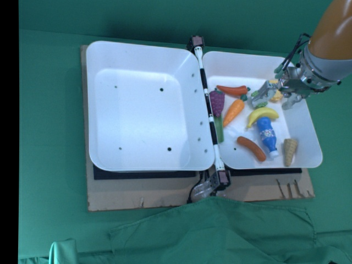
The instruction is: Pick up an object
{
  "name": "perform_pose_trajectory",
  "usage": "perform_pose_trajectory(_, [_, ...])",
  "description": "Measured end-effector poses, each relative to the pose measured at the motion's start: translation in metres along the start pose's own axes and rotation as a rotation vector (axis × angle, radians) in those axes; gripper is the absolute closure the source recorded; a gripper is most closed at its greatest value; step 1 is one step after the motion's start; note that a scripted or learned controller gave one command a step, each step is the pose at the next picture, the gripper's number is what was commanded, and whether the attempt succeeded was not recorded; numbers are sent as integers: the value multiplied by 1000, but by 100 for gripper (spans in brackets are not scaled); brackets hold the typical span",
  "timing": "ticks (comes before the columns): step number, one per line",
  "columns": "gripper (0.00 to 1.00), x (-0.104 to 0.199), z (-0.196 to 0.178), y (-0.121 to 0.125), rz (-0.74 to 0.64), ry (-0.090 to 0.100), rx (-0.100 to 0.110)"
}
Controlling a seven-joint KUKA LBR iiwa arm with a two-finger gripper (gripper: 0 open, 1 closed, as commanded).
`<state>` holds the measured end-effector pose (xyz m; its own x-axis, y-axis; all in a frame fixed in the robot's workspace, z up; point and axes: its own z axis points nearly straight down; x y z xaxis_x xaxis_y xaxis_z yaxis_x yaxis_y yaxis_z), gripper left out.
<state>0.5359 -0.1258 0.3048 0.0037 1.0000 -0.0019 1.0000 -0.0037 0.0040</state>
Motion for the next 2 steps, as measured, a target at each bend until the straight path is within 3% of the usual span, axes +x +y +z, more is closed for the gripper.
perform_pose_trajectory(1, [100,-1,-12,1,3,-2,-6])
perform_pose_trajectory(2, [100,-30,-39,9,2,-2,-4])
